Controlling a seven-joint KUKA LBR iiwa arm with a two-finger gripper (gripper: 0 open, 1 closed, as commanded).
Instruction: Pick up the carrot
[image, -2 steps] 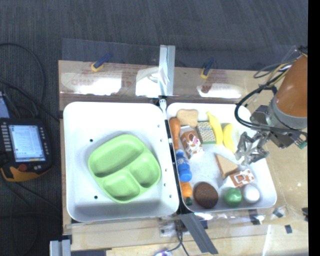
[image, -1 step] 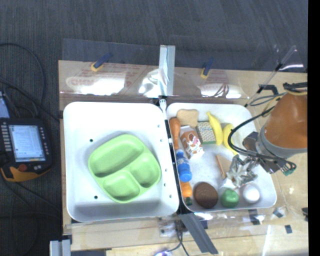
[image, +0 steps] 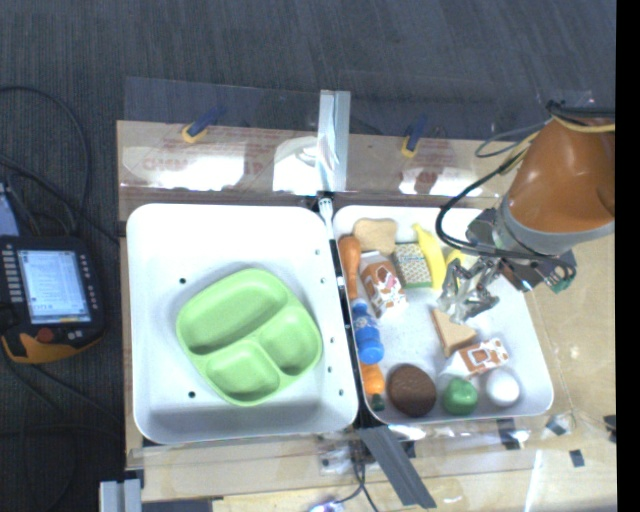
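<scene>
The metal fingers (image: 468, 292) of the grey arm are hanging over the right shallow white bin (image: 535, 340), and I cannot tell if they are open or closed, because the picture is too unclear there. The long orange carrot (image: 349, 262) is lying well to the left of the fingers, along the bin's left wall, just beside a small patterned box (image: 383, 285).

To do this step well, I judge the fingers should be crossing the bin to the left, turning so they close across the carrot's narrow width, and avoiding the box. No writing on any package is readable.
</scene>
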